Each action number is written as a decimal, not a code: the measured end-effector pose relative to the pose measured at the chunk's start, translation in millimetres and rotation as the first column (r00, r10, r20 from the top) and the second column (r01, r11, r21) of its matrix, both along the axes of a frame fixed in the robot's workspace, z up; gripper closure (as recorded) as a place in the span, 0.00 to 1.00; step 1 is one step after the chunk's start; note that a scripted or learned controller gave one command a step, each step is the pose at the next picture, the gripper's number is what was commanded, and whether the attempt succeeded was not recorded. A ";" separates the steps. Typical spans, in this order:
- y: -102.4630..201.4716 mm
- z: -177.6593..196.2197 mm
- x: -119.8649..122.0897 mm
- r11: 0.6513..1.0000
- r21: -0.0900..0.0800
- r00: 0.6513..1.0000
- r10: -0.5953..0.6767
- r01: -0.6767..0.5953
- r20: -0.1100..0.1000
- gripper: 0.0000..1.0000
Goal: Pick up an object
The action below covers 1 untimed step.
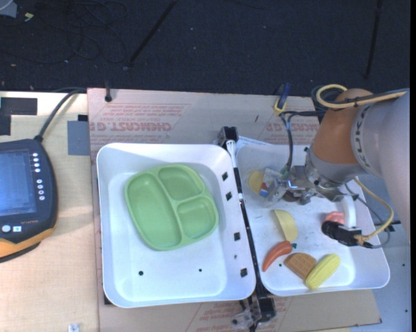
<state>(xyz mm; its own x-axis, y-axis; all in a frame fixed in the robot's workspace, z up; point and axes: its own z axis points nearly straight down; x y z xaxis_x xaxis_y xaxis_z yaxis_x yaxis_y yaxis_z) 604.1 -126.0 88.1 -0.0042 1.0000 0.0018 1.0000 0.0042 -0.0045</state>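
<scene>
**Mia:** What can you see from the camera up above?

**Tom:** Two bins sit side by side on the brown bench (pixel 145 116). The shallow white plastic bin on the left (pixel 118 268) holds a green plastic plate with three parts (pixel 172 206). The shallow white plastic bin on the right (pixel 375 277) holds toy food.

**Mia:** Where is the robot?

**Tom:** The grey arm with the orange band (pixel 342 144) reaches into the right bin. Its fingers (pixel 275 187) are low, at the top of that bin. They are blurry, so I cannot tell if they are wide or narrow.

**Mia:** What might it pick up?

**Tom:** I think the small round yellow toy (pixel 256 181). It is just beside the fingers, close to the wall between the bins. The yellow curved toy slice (pixel 285 223), the orange-red toy pepper (pixel 277 254), the tan toy biscuit (pixel 301 263) and the yellow toy corn cob (pixel 322 270) lie nearer the front.

**Mia:** What could go wrong?

**Tom:** The round toy could roll away if it gets bumped. Then the fingers would close on nothing. The wall is very near too, so the fingers could knock it or push the toy against it.
</scene>
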 end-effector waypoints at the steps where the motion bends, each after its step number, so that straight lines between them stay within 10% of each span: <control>1: -0.2 0.9 -41.1 1.000 -0.001 1.000 -0.006 0.006 0.007 0.00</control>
<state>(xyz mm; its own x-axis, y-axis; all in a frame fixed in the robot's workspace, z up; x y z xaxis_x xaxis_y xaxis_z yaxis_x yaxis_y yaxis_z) 563.0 -126.2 89.0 0.0015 1.0000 0.0004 1.0000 -0.0015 0.0026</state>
